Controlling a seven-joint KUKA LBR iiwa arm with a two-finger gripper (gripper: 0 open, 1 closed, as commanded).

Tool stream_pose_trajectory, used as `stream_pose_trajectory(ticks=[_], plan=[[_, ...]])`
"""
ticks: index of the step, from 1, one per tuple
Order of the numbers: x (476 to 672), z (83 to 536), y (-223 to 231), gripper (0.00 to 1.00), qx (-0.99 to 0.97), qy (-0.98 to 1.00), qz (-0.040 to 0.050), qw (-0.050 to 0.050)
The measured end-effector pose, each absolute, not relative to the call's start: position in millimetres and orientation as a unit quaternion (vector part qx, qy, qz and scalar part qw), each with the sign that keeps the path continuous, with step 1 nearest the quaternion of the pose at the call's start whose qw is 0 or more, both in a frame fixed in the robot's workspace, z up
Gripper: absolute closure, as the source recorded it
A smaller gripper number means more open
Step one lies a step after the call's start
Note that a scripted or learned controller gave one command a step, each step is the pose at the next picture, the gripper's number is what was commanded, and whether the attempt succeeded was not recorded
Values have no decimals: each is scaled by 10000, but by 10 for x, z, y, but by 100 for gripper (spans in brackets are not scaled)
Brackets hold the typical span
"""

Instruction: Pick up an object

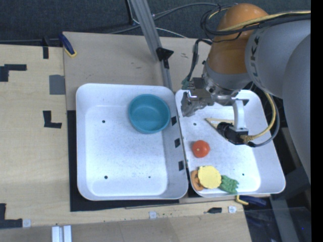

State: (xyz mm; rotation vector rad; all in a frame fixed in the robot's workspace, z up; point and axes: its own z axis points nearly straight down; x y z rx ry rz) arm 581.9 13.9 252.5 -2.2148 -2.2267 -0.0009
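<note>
The gripper hangs at the upper left corner of the right bin, and whether it is spread or clenched cannot be told. Nothing is lifted yet. The red ball lies just below it — the yellow and green toy and blue bowl also rest untouched, so the whole pick remains.

— Can you make out any writing, labels or numbers from where you sit?

— No, I read nothing at all. I check the two shallow white plastic bins, the round blue plastic bowl and the pale wooden bench top: no word, brand or digit is legible. The black tape marks on the bench are bare shapes, not letters.
</note>
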Motion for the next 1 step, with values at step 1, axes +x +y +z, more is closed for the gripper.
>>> stream_pose_trajectory(ticks=[1], plan=[[5791, 2557, 645, 100, -7054, -7088, -1, 7]])
